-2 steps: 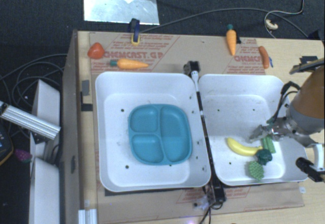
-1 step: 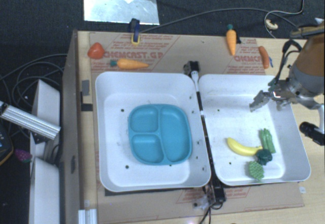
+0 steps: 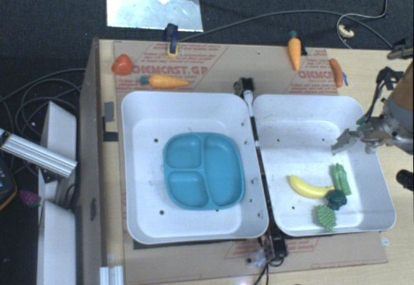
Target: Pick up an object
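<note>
Basically hovering over the right white bin (image 3: 372, 209): grey two-finger pincer (image 3: 346, 141), spread or not unclear, yellow plastic banana (image 3: 309, 188) below-left, lying crosswise.

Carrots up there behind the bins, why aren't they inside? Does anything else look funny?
Two toy carrots and a tomato lie on the cardboard behind the white bins, not in them. The blue tray sits slightly askew in the left bin. The banana and green toys lie tidily in the right bin.
</note>
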